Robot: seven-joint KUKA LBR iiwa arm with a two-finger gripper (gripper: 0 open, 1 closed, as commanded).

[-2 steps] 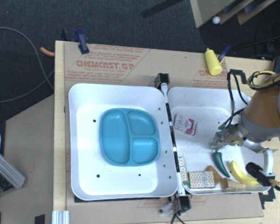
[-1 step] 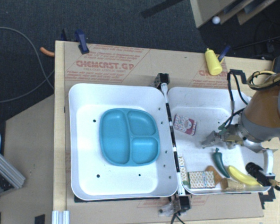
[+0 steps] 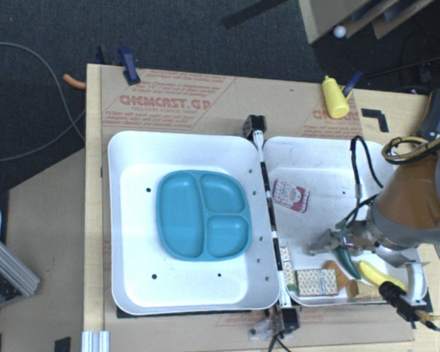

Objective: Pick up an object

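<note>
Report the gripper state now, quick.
Gripper: low in the right bin, among the items at its near end; open or shut cannot be told, nor whether it holds anything.

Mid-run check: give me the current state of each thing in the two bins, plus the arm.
Blue divided plate: flat in the left bin, its compartments bare.
Small pink-and-white packet: lying flat in the right bin, alone.
Patterned packet: lying at the right bin's near edge, among other small items.
Gripper: low inside the right bin, near that pile; finger state unclear.
</note>
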